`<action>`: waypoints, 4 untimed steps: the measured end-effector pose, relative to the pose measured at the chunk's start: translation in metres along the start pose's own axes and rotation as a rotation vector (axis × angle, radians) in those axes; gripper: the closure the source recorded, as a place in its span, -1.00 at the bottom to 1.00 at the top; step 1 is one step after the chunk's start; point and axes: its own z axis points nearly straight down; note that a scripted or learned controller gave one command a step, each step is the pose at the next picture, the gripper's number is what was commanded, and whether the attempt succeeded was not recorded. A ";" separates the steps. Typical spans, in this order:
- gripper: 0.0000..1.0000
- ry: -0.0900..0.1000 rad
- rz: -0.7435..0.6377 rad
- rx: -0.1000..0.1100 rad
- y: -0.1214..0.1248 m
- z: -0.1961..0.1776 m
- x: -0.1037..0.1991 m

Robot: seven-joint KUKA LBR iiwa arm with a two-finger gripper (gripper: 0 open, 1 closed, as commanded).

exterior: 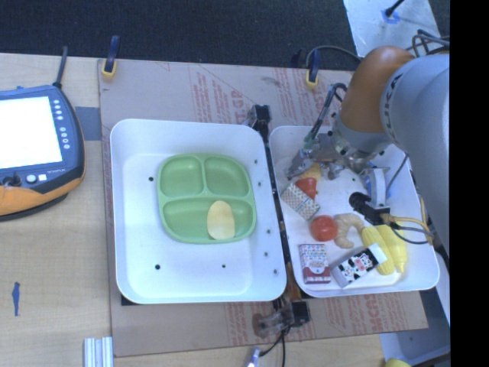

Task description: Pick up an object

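Two shallow white bins side by side on wooden counter point(46, 281). Left bin point(137, 266), centre of frame: green plastic divided plate point(191, 197) carrying pale yellow oval piece point(221, 219) in lower compartment. Right bin point(412, 277), right of frame: red round tomato-like toy point(323, 227), patterned small box point(299, 199), red-and-white carton point(313, 263), black-and-white cow-print pack point(356, 265), yellow banana-like toy point(383, 249). Grey arm with orange band point(374, 90) reaching from right; claw point(309, 163) low over upper left of right bin, just above small red item point(306, 186). Claw state impossible to tell. White-screened tablet in orange casing point(34, 147) at left edge.
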 end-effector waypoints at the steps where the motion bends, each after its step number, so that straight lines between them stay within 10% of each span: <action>1: -1.00 0.001 0.002 0.003 -0.005 -0.002 -0.010; 4: -1.00 0.001 0.002 0.004 -0.011 0.000 -0.007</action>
